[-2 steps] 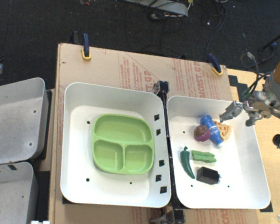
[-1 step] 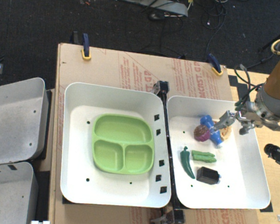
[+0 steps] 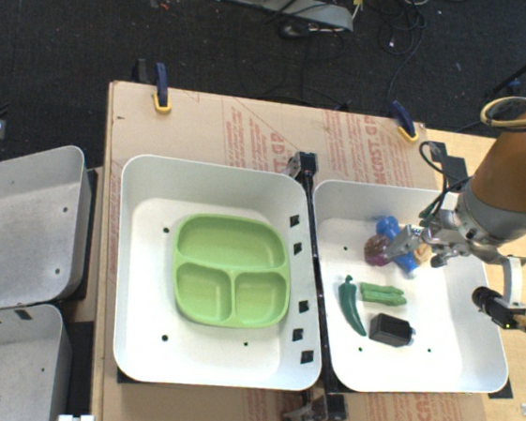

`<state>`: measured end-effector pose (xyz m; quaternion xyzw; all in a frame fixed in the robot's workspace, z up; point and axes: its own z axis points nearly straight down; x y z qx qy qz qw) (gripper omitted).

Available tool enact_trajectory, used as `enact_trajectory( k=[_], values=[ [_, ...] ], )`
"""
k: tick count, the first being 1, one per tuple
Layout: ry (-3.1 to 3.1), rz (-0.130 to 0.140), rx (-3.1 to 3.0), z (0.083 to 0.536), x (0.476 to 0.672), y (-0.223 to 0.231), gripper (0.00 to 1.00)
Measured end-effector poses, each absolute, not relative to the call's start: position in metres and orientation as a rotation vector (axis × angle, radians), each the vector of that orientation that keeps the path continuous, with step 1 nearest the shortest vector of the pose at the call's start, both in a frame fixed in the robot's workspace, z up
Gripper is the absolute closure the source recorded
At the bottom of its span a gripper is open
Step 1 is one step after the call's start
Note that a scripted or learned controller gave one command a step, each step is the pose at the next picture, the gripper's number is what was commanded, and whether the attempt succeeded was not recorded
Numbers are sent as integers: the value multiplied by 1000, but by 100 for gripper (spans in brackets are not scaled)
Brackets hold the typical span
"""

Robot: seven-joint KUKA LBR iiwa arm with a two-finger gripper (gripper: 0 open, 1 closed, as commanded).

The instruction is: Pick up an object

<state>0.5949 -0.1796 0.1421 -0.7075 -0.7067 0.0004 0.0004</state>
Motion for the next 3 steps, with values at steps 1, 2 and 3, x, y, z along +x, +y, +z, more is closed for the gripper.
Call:
enact_trajectory(
  k=[1, 2, 3],
  values=[
    [-2220, 1, -2222, 91, 595, -179, 0],
    [-2221, 0, -2223, 102, 595, -179, 100],
    [-2226, -3, -2221, 149, 603, -184, 100]
  ],
)
